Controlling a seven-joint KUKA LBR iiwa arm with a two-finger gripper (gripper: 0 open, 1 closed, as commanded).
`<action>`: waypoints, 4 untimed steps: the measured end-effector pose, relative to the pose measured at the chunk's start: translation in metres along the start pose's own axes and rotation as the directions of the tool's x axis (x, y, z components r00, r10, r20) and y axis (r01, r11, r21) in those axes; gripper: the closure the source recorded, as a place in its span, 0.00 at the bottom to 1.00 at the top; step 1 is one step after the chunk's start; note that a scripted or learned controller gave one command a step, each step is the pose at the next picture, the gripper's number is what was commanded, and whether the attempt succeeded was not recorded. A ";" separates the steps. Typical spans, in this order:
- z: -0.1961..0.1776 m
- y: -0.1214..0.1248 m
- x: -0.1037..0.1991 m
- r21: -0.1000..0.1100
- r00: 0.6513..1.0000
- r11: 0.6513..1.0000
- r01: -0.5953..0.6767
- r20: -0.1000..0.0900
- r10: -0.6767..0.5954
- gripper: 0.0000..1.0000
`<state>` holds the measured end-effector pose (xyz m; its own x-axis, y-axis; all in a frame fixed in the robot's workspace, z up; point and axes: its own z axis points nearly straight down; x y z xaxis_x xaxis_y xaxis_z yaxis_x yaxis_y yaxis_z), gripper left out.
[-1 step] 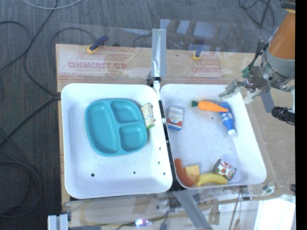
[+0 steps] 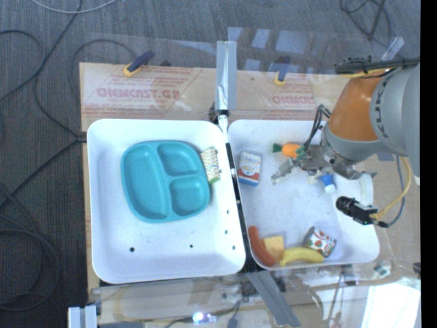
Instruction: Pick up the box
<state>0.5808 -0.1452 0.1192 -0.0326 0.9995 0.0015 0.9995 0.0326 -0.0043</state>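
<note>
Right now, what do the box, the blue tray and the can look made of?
Box: likely printed cardboard, matte with flat faces. Blue tray: looks like moulded plastic, smooth with a soft sheen. Can: probably metal under a printed label, though it could be a plastic toy.

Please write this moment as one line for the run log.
task: pick up box | box: right bin, near left wall, not held | gripper: right of box, apart | left bin: teal tray

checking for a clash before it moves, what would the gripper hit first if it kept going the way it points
Probably the box: the gripper points left across the right bin toward it, with bare floor between. Height above the bin is unclear.
</note>
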 end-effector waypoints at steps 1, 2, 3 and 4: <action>0.026 0.047 0.048 -0.013 0.999 0.999 0.035 0.006 -0.035 0.00; 0.027 0.088 0.044 0.009 1.000 1.000 0.004 0.001 -0.004 0.00; 0.027 0.006 0.013 -0.017 0.987 0.987 0.162 0.009 -0.162 0.00; -0.053 -0.006 -0.034 -0.004 0.958 0.958 0.286 0.004 -0.286 0.00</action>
<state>0.5760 -0.1799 0.1720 -0.3173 0.9483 -0.0011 0.9483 0.3173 0.0005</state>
